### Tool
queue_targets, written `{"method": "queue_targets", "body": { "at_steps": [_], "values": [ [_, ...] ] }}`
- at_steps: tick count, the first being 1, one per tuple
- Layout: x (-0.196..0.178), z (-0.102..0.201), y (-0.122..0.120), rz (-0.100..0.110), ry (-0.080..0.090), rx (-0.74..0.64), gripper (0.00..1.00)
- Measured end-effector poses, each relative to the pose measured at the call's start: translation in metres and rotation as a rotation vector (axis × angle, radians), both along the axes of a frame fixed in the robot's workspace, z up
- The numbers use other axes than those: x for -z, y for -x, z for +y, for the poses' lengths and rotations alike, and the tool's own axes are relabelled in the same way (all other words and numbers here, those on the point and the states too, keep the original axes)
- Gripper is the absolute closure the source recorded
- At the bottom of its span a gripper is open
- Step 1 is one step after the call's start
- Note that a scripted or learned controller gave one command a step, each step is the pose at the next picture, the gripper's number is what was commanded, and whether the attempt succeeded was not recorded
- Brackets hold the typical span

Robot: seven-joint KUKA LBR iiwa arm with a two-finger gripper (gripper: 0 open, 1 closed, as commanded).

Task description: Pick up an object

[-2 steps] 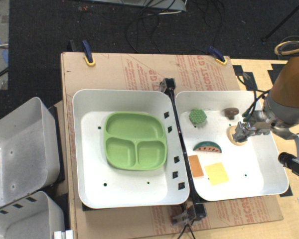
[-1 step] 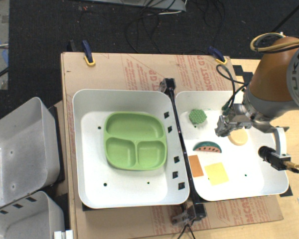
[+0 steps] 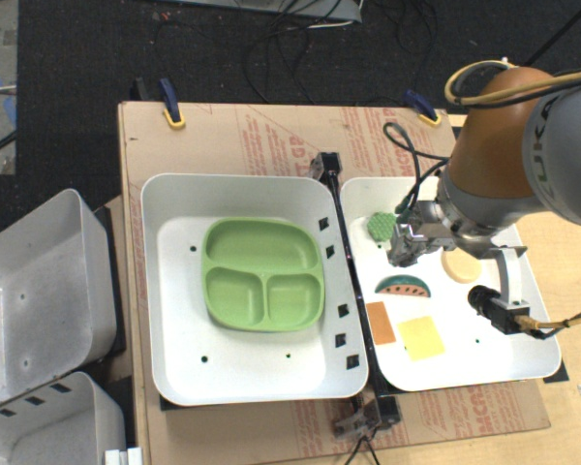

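My gripper (image 3: 403, 248) hangs over the right bin (image 3: 523, 361), near its left side. Just up and left of it lies a green knobbly round piece (image 3: 382, 227), close to the gripper but not visibly held. A watermelon slice (image 3: 404, 287) lies just below the gripper. Further down are an orange rectangle (image 3: 381, 323) and a yellow square (image 3: 421, 337). A pale round piece (image 3: 460, 265) rests to the gripper's right, partly under the wrist.
The left bin (image 3: 165, 356) holds a green divided plate (image 3: 263, 275). A black divider with clips runs between the two bins. Grey tubs stand off the bench at the far left. The arm's orange band and grey body cover the right bin's upper right.
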State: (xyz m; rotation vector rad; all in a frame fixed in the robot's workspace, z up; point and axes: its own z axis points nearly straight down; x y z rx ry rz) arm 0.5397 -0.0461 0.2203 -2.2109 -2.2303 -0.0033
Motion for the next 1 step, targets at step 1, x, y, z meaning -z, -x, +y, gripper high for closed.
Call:
{"method": "queue_targets", "body": {
  "at_steps": [1],
  "values": [
    [-0.0120,0.0511,-0.0113,-0.002,0.001,0.001,1.00]
  ]
}}
